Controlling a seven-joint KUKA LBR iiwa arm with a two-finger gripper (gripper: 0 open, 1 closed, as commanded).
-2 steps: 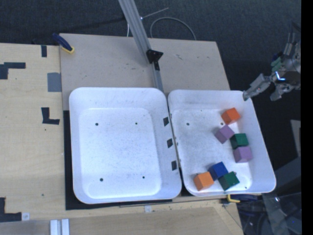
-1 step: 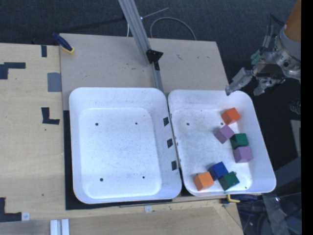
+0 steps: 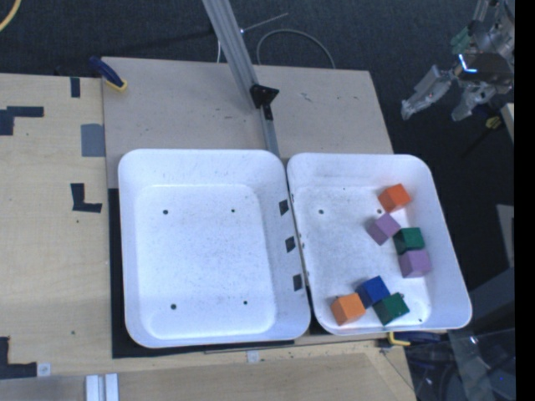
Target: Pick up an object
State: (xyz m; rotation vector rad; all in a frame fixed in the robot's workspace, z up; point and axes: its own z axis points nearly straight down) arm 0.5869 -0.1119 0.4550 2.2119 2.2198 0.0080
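Seven small cubes are seen in the right bin [image 3: 435, 192]: an orange cube [image 3: 348, 308], blue cube [image 3: 373, 290] and green cube [image 3: 390, 307] at lower right, others above. At upper right, off the tabletop [image 3: 334, 107], the pincer [image 3: 443, 98] is seen spread wide, holding nothing.

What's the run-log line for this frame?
phase: pre-reach | claw: open, holding nothing, off bench upper right | right bin: seven blocks | orange block: nearest claw | left bin: no blocks

Arm [image 3: 493, 23] above gripper [image 3: 447, 90] cut off by edge
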